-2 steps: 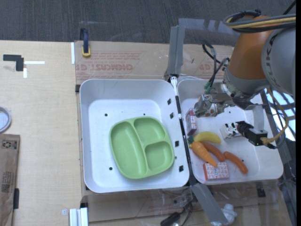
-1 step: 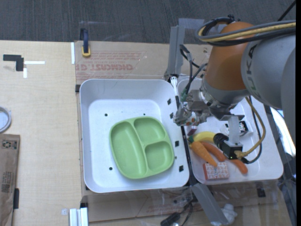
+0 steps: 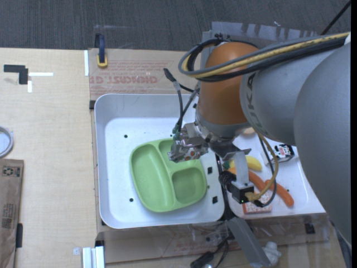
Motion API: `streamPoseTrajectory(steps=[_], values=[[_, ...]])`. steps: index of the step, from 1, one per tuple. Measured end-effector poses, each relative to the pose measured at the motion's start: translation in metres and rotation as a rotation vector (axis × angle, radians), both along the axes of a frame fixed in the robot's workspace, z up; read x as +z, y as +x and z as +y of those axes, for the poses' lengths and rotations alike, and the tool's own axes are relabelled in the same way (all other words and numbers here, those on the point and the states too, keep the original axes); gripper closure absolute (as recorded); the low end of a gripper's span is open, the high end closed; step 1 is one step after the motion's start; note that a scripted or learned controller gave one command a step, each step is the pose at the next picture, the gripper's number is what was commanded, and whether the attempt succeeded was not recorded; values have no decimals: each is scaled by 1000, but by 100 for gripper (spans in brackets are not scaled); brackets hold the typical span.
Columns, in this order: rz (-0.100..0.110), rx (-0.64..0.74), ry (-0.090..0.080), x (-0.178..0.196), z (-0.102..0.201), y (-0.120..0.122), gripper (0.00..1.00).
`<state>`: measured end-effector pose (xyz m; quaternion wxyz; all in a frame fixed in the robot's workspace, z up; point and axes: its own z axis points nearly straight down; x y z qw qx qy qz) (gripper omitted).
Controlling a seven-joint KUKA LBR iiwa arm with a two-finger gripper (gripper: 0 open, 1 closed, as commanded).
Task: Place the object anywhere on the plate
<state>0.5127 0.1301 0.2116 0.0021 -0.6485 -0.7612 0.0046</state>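
Observation:
A light green divided plate (image 3: 165, 176) lies in the left white bin (image 3: 111, 149), toward its front right. My gripper (image 3: 184, 149) hangs over the plate's right rear compartment, at the end of the grey arm with the orange band. Its tip is a small metallic cluster, and I cannot make out whether anything sits between the tips. In the right bin lie a yellow piece (image 3: 254, 163) and an orange carrot-like piece (image 3: 285, 196), partly hidden by the arm and cables.
The arm's bulk covers most of the right bin (image 3: 304, 197). A cardboard sheet (image 3: 134, 77) lies behind the left bin with an orange-handled clamp (image 3: 101, 52). A brown paper packet (image 3: 10, 202) and a ring (image 3: 4, 142) sit at the far left.

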Motion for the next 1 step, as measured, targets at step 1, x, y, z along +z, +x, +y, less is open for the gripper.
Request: streamPoseTrajectory(steps=[1], values=[[-1, 0, 0, 0, 0, 0, 0]])
